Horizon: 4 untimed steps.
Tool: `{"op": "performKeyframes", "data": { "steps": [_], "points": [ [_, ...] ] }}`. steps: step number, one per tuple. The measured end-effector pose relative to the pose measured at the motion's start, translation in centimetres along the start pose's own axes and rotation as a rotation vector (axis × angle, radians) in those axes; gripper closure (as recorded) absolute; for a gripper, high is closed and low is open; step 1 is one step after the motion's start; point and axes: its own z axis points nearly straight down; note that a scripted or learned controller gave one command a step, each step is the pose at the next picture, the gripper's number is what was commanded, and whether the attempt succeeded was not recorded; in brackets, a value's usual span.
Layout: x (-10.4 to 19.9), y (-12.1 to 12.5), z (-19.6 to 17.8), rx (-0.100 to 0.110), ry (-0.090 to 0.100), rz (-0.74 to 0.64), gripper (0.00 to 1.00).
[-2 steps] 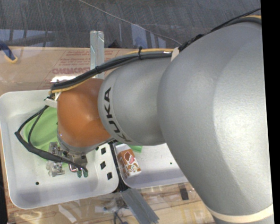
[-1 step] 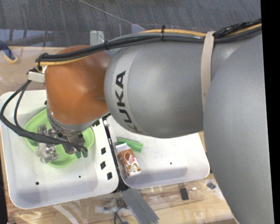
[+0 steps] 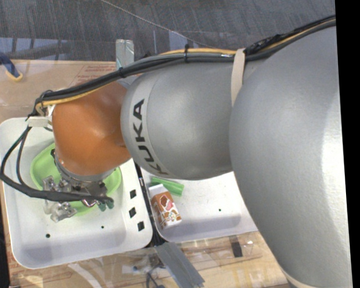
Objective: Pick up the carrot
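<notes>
My gripper hangs low over the left bin, just below the orange wrist band. It sits at the near edge of a lime green plate, which the wrist largely covers. The big grey arm hides most of both bins.
In the right bin a small red-brown and white carton lies against the left wall, with a green object just behind it. Black cables loop from the wrist over the left bin. Brown cardboard lies behind the bins.
</notes>
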Motion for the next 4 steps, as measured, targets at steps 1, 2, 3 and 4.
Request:
{"op": "performKeyframes", "data": {
  "steps": [1,2,3,4],
  "points": [
    [0.3,0.2,1.2,0.001,-0.002,-0.334,1.00],
    [0.0,-0.4,4.3,0.000,0.000,-0.585,1.00],
    [-0.2,-0.2,3.2,0.001,-0.003,-0.589,1.00],
    [-0.3,-0.1,2.2,0.001,-0.006,-0.592,1.00]
  ]
}}
